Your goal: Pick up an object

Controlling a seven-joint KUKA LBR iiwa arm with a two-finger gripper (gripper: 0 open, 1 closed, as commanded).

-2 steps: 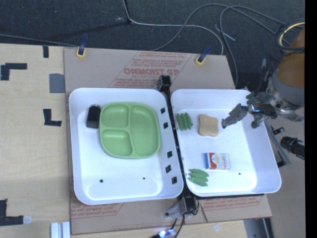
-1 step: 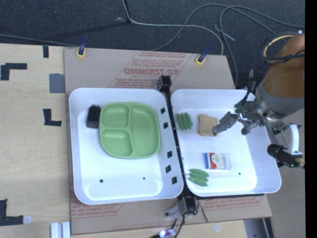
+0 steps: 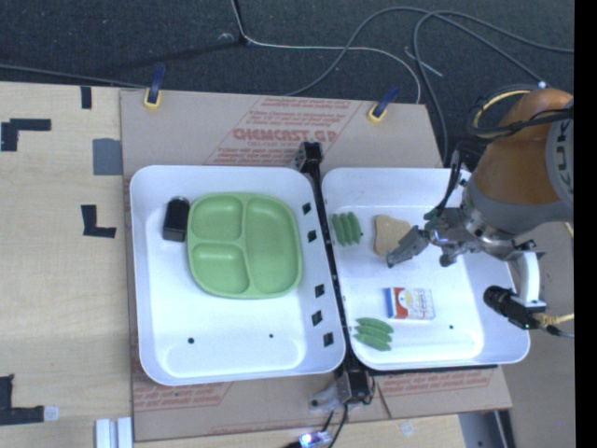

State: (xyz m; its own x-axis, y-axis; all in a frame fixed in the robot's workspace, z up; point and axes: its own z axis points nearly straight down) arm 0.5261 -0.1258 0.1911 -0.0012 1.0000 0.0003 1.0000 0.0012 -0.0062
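Spread wide and holding nothing, the grey two-finger gripper (image 3: pixel 425 247) is seen above the right white bin (image 3: pixel 466 189), just beside a tan bread-like piece (image 3: pixel 389 232). Lettering on the small white carton (image 3: pixel 409 303) below it cannot be read.

Brown cardboard sheet (image 3: pixel 280 129) with red print under both bins, held by two yellow clamps (image 3: pixel 152 95) at its far edge. Black cables (image 3: pixel 308 49) cross the dark floor beyond.

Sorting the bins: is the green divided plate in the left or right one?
Left bin: the green divided plate lies flat inside it.
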